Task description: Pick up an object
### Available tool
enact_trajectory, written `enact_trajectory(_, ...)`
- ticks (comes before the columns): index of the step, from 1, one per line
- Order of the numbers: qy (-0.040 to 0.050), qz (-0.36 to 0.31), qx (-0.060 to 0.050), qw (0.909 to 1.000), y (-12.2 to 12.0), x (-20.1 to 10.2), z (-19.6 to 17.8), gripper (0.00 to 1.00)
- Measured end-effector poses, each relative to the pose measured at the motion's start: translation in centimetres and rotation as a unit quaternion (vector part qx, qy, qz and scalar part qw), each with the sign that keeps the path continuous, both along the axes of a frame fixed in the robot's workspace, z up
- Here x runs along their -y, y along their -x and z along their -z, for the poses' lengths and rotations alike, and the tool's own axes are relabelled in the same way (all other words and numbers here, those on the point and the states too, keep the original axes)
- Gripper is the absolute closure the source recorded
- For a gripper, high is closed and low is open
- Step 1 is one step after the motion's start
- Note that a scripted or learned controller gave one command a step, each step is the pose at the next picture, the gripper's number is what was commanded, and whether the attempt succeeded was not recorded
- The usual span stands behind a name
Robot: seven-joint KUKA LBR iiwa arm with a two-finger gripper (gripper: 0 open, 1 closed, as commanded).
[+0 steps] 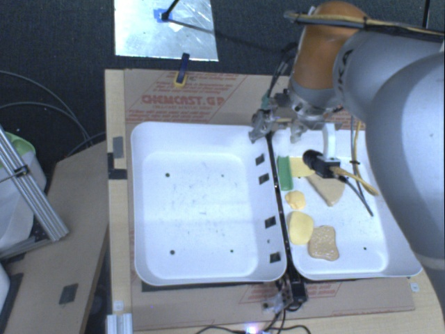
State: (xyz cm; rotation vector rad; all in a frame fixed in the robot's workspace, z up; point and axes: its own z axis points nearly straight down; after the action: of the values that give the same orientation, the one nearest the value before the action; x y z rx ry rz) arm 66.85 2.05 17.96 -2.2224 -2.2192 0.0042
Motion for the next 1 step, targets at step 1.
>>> enact_trajectory(1, -0.0028, -0.006, 0.007, 1.0, 3.29, -6.35, -11.17, 0.0)
